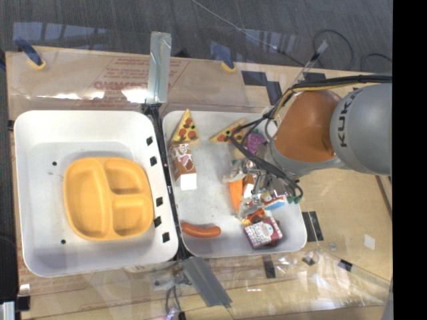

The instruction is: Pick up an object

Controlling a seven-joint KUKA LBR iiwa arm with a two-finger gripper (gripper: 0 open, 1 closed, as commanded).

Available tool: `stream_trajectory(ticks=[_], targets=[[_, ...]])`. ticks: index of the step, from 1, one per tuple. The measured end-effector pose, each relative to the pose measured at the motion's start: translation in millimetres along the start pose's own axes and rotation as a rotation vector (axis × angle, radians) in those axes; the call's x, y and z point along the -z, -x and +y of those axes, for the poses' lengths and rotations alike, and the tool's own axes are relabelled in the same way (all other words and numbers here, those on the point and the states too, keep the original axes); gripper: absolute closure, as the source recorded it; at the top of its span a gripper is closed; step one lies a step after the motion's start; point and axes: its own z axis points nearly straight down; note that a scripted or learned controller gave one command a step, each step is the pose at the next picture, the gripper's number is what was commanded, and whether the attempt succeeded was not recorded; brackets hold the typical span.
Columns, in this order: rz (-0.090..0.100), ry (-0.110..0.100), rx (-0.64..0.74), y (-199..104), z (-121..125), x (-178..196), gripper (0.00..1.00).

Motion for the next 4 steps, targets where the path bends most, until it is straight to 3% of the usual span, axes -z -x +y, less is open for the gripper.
stream_trajectory(ticks=[1,2,3,4], targets=[[0.005,0.002,-0.192,-10.5,30.1,-1.0,0.0],[0.003,0.001,-0.184,-8.1,31.7,9.7,1.0],[-0.009,0.0,-0.341,48.0,79.6,133.6,1.0],[0.006,0.003,0.061,17.6,69.7,39.4,1.0]])
